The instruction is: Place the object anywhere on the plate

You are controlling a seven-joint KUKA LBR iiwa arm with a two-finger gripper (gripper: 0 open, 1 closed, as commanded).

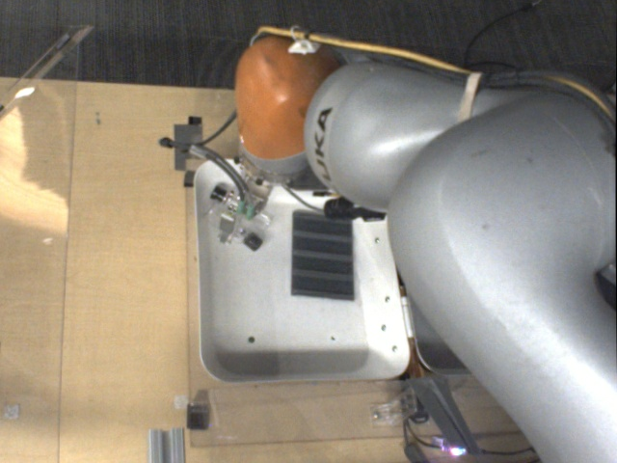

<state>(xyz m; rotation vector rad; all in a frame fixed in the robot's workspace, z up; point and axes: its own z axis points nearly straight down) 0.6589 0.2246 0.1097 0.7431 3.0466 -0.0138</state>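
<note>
Camera view: grey arm point(482, 201) dominates the right and centre, reaching in from the right, its thick links covering most of the right-hand bin. Orange band point(275, 90) sits above the wrist near top centre, with a thin cable running along the top of the arm. Below it lies the wooden desk point(106, 258), light tan, with a bright glare patch at far left. Left white bin point(289, 355) is in plain sight, shallow, rounded corners, its near wall shadowed. On the bin floor rests a dark ribbed rectangular plate point(323, 256), flat, right of the bin's middle and just below the arm. Tool point(236, 218) hangs over the bin's upper left corner, well left of the plate and apart from it; small metal and dark parts cluster at its tip, too small to resolve, so cannot tell whether it is open or closed, nor whether anything sits in it. Task object cannot be made out separately. Small dark bracket point(188, 138) is on the desk just outside the bin's upper left corner.
</note>
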